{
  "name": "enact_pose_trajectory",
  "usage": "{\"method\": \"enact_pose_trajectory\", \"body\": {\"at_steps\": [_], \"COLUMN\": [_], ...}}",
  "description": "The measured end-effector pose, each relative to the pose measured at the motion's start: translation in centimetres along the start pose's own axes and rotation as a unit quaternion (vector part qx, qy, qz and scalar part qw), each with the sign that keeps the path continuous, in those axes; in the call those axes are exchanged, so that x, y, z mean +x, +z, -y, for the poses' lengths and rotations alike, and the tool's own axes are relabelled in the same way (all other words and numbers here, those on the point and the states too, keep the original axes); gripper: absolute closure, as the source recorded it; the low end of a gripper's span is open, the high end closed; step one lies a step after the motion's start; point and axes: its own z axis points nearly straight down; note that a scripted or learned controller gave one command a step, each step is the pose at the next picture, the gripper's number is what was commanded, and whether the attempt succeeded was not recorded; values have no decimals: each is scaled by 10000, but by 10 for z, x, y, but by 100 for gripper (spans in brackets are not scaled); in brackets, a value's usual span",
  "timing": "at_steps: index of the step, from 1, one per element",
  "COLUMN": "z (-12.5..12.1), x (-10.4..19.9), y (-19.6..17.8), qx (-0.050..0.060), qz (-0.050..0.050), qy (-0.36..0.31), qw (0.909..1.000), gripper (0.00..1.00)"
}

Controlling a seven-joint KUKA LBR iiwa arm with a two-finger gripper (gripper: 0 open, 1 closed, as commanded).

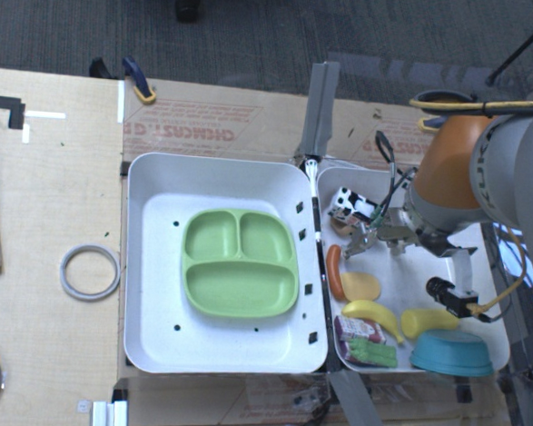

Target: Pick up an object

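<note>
Nearest the lens, a blue bowl (453, 354) of smooth plastic is sitting in the right bin (392, 368), beside a packet (364, 341) with red and green print too small to read. Just behind them, two curved yellow bananas (375, 315) are lying side by side, with a pale orange rounded piece (361, 285) and a glossy red sausage shape (335, 271) against the bin's left wall. A black-and-white cow-patterned toy (351, 204) is resting farther back. Hovering over that bin's middle, the end effector (375, 233) is hanging near the toy; whether it is wide or narrow I cannot tell, and nothing is showing in its grip. In the left bin (144, 272) a matte green divided plate (240, 263) is lying flat. Beyond, cardboard on the counter (49, 201) is carrying mirrored red lettering (190, 131), unreadable.
</note>
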Motion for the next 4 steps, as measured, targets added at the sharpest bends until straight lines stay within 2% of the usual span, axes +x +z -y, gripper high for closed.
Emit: {"method": "enact_pose_trajectory", "body": {"at_steps": [1,2,3,4], "z": [4,90,76,92], "x": [-7,4,-43,6], "y": [-58,1,-70,1], "qx": [-6,10,-7,2], "qz": [4,-6,1,-4], "qy": [123,850,-379,-326], "qw": [9999,9964,9993,9995], "gripper": [0,0,0,0]}}
